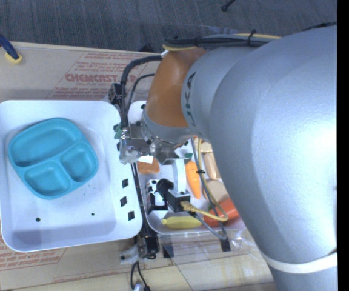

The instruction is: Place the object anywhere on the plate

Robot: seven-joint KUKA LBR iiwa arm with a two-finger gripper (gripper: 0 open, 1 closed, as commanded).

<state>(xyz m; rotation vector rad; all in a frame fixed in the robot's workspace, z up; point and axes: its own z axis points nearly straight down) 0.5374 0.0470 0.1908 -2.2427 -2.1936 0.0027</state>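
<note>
A blue three-compartment plate (52, 156) lies in the left white bin (59, 229), toward its upper left. My gripper (131, 150) hangs over the divider between the two bins, at the left edge of the right bin (156, 226). A small orange piece (149, 166) sits right beneath the gripper's metal body; I cannot tell whether it is held or just lying there. The grey arm with its orange band (171, 90) covers most of the right bin.
The right bin also holds an orange carrot-like piece (193, 182), a yellow banana-like piece (180, 222), a red item (220, 214) and a tan item (214, 183), partly under the arm. A blue and yellow clamp (8, 48) sits at the board's far left corner.
</note>
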